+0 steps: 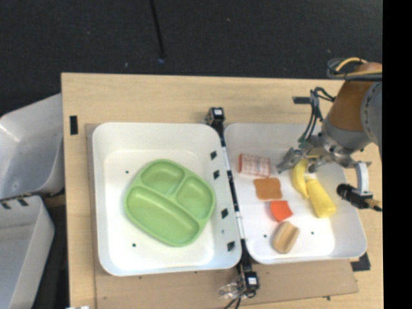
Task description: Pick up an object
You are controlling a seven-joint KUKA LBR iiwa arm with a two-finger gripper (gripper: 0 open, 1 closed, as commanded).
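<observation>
Nothing is lifted yet. The pincer (300,161) hangs low at the right of the frame, over the right bin (347,243), fingers spread and empty, just above the banana (298,177). Beside it lie a yellow bottle (320,197), toast (268,188), an orange block (280,210) and a roll (285,237). The left bin (103,237) holds a green plate (170,202). Both bins sit on a wooden counter (129,95); the floor (193,24) is dark carpet.
</observation>
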